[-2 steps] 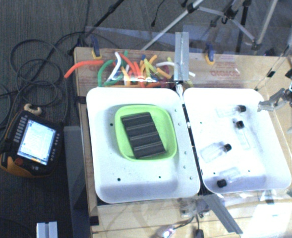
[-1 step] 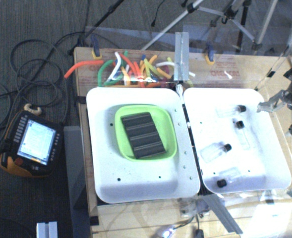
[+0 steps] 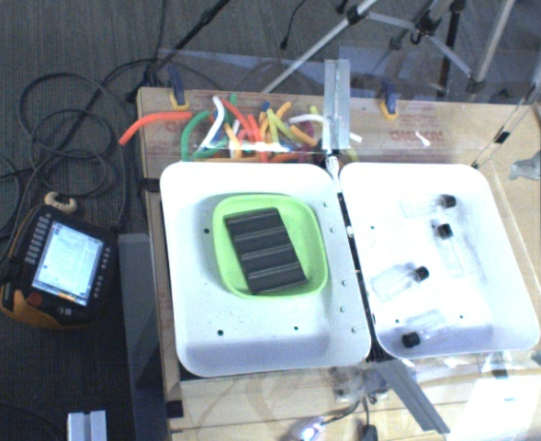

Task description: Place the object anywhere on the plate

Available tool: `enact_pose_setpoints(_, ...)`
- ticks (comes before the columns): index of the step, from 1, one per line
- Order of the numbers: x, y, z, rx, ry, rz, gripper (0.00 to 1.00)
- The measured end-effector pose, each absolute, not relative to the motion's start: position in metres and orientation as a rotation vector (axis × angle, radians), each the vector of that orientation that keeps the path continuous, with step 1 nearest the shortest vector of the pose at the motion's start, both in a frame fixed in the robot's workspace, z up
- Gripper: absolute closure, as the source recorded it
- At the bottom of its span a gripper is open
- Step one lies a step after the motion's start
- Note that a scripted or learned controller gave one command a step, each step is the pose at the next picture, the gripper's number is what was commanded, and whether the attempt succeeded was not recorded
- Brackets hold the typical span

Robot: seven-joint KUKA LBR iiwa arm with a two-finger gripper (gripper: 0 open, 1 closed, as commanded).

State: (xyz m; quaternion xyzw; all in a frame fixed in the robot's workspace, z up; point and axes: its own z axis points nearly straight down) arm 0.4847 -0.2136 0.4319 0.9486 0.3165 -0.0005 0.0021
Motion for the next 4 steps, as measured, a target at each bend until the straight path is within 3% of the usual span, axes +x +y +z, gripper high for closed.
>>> enact_pose_setpoints(1, 0.485, -0.222, 0.434, 3.057, 0.718, -0.003, 0.00)
enact_pose_setpoints(2, 0.484, -0.224, 0.375, 3.083, 0.590, -0.005, 0.00)
enact_pose_setpoints(3, 0.484, -0.224, 0.435, 3.117, 0.366, -0.002, 0.00)
enact_pose_setpoints(4, 0.484, -0.223, 0.320, 3.127, 0.324, -0.007, 0.00)
